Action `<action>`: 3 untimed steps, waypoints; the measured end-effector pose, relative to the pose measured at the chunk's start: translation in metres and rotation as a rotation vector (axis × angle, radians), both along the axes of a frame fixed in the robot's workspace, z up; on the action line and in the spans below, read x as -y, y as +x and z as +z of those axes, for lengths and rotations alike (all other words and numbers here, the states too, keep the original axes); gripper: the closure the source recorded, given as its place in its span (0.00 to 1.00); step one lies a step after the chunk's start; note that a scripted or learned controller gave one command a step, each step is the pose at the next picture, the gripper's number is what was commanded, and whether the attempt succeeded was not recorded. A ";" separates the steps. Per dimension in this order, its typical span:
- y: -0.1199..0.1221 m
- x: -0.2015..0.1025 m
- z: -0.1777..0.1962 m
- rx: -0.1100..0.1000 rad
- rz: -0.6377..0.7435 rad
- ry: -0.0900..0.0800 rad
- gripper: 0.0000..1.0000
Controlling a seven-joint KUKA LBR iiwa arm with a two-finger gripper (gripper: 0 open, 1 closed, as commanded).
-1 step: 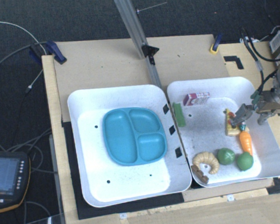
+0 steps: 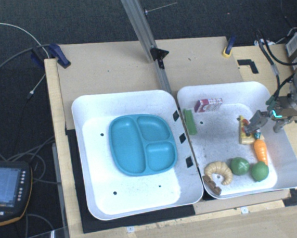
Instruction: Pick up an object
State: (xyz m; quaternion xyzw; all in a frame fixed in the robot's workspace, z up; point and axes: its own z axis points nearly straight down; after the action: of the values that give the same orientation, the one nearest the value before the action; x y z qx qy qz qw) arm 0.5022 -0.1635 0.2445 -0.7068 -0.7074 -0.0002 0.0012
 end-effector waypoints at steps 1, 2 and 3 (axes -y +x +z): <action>0.002 -0.001 -0.062 -0.004 -0.001 0.001 0.00; 0.000 -0.004 -0.105 -0.005 -0.001 0.001 0.00; -0.001 -0.005 -0.155 -0.004 -0.001 0.001 0.00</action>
State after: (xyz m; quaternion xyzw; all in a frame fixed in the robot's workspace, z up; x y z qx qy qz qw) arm 0.5014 -0.1589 0.0900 -0.7071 -0.7071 0.0008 0.0031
